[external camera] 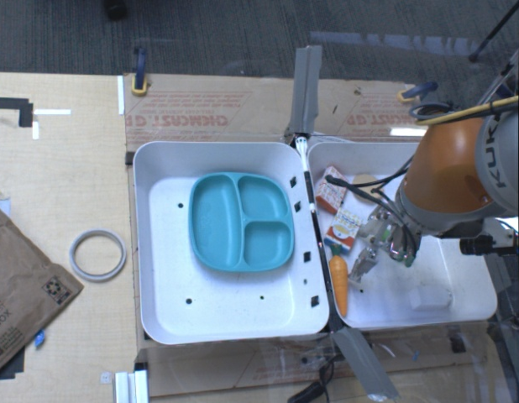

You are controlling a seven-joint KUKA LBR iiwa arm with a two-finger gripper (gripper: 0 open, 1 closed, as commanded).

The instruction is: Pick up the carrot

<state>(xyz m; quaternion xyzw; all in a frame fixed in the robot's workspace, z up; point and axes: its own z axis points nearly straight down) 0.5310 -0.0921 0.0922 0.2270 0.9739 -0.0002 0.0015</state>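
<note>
Carrot (338,285) lies in right bin (427,313), against its left wall near the front edge. Hand (366,262) just right of the carrot, fingers spread, gripping nothing. Small cartons (337,206) farther back. Left bin (150,250) holds teal divided plate (241,222). Tape ring (97,253) on counter (58,183).

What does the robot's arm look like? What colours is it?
The arm is grey with a big rounded orange band above the wrist and dark letters on its side. Black cables loop near it. The gripper is small, silvery metal.
</note>
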